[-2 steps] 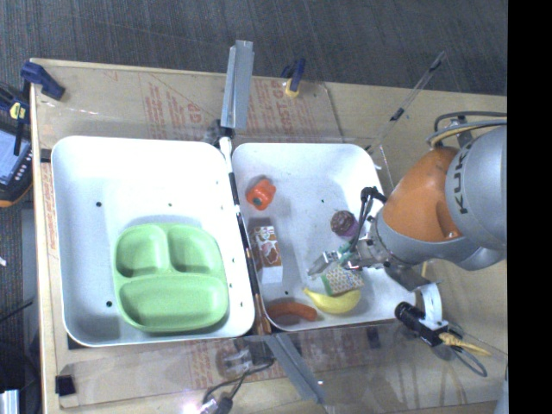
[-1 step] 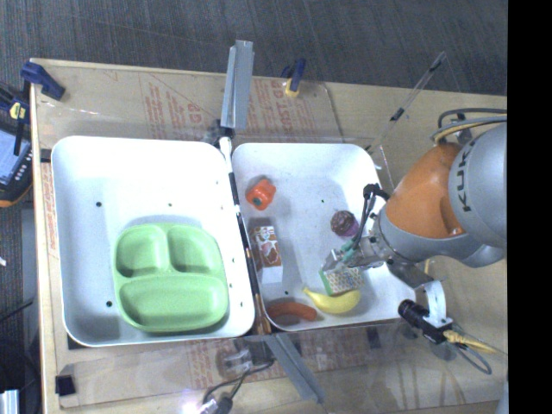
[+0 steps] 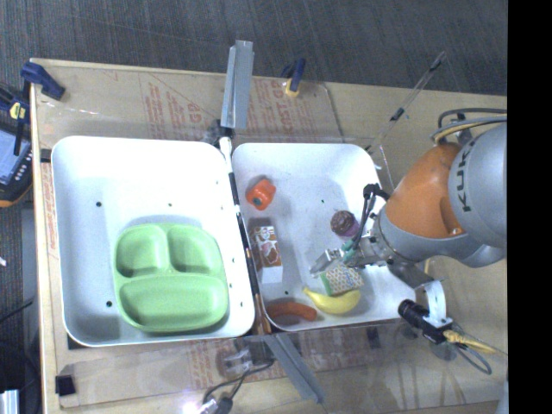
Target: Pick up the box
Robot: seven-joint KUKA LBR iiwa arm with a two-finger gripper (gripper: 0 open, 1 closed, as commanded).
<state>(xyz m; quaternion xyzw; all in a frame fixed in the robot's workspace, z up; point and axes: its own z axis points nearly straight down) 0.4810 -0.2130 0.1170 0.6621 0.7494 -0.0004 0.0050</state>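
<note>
Dark carpet runs behind the plywood surface (image 3: 129,93) I'm working over, and two white bins sit on it side by side. From my seat, the left bin (image 3: 86,171) holds a green divided tray (image 3: 171,279) toward its near half. The right bin (image 3: 302,158) carries the clutter: an orange cup-like item (image 3: 260,193) near the divider, a brown box (image 3: 267,250) lying flat just below it along the left wall, a reddish sausage-shaped thing (image 3: 291,311) at the near edge, a yellow banana (image 3: 334,301) beside that, and a small dark purple round object (image 3: 343,223) toward the right side. My arm (image 3: 448,205) comes in from the right, its orange band bulging over the bin's rim. The fingers (image 3: 338,264) are down among the items, right above the banana and touching or just over a pale patterned green object (image 3: 342,279); I cannot tell how wide they stand. The box lies apart from them, to their left, with nothing gripping it. Blue clamps (image 3: 295,74) sit at the far edge of the surface.
</note>
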